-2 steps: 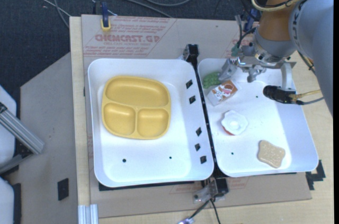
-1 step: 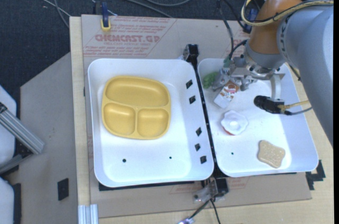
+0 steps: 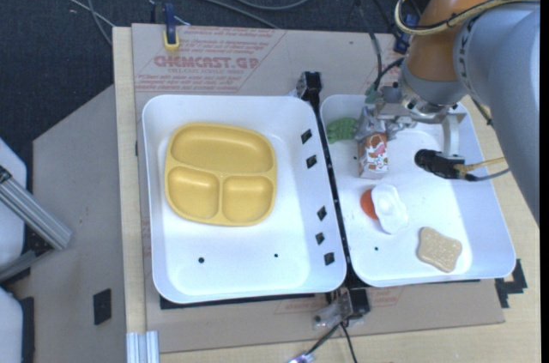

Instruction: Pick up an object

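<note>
Tool (image 3: 378,123) low at the back of the right bin (image 3: 477,215), grey arm (image 3: 506,52) reaching in over the rim, and directly beneath it stands the likely target: a small carton (image 3: 374,155), white with red print, upright or close to it, near the divider between the two bins. Whether the tool is clenched on it or released, I cannot tell from this slant, because the carton's top runs up under the tool and the contact is hidden. Judging the carton, it looks light and thin-walled, perhaps card or hollow plastic. That would make it stiff enough across its flat faces but easy to tip and possibly to dent. Best hold, I'd say, is across two opposite flat sides, in the upper half, with a gentle squeeze, since smooth printed faces could slip if the grip lands off-centre. Crowding matters too: a green thing (image 3: 340,129) lies just beside it toward the divider, a red and white object (image 3: 385,207) lies near in front, and a tan biscuit-shaped piece (image 3: 439,250) sits farther toward the front corner. Over in the left bin (image 3: 257,263), a yellow divided plate (image 3: 221,172) sits well apart and is no concern.
</note>
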`<state>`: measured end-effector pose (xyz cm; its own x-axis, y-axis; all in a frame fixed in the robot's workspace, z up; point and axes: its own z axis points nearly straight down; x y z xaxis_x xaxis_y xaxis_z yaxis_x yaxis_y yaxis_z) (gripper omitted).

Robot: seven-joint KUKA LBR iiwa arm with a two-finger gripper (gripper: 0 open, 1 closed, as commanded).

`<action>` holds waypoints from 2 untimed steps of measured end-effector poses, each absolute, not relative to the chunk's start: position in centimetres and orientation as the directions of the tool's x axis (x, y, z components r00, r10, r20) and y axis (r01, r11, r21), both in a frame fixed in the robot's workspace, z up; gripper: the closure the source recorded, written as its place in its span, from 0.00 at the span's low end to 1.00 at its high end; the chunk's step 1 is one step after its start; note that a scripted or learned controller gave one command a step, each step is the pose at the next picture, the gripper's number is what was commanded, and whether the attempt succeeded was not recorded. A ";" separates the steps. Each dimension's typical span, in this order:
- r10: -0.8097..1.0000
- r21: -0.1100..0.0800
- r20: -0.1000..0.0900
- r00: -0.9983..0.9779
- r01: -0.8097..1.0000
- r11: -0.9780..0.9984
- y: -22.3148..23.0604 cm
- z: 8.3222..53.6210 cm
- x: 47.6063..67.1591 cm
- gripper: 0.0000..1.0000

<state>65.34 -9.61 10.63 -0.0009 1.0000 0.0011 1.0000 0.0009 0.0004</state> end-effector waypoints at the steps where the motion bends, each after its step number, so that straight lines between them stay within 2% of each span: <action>1: 1.000 0.005 -0.001 -0.001 1.000 0.001 -10.0 15.2 65.8 1.00; 2: 1.000 0.007 -0.001 -0.001 1.000 0.001 -10.5 19.9 66.5 1.00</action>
